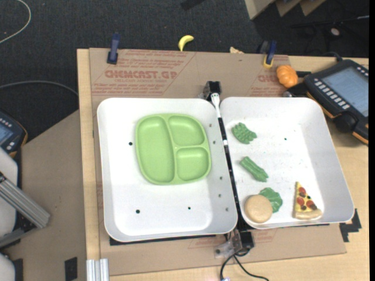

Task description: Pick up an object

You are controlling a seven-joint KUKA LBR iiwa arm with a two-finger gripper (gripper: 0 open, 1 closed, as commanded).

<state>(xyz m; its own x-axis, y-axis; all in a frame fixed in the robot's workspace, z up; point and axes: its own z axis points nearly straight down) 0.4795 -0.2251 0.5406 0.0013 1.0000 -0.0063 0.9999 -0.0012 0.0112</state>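
Dark carpet lies around the bench [152, 69], which is topped with a brown sheet printed in red letters. We cannot tell the state of the claw, or whether it has hold of anything.

The right bin [334, 157] holds the pickable toy food, five pieces, all lying flat on its floor:
- A ridged green leaf [244, 133] lies far-left in the bin, near the shared wall.
- A green pod [254, 168] lies just nearer than the leaf, apart from it, at a slant.
- A round beige bun [258, 208] sits in the near-left corner.
- A green floret [272, 198] touches the bun on its right-far side.
- A pizza slice [305, 202] lies near the near-right edge, tip pointing far, apart from the floret.

The left bin [117, 204] holds a green divided plate [173, 148] with three compartments, set toward the bin's far-right part. We see nothing in its compartments.

The two bins touch along their shared edge, with a black clip [212, 89] at its far end.

Two blue clamps grip the far edge of the bench: left clamp [113, 48], right clamp [270, 52]. A yellow banana [186, 41] lies on the carpet just beyond the far edge. An orange toy [286, 75] sits by the far-right corner, touching a dark handheld pendant [343, 89].
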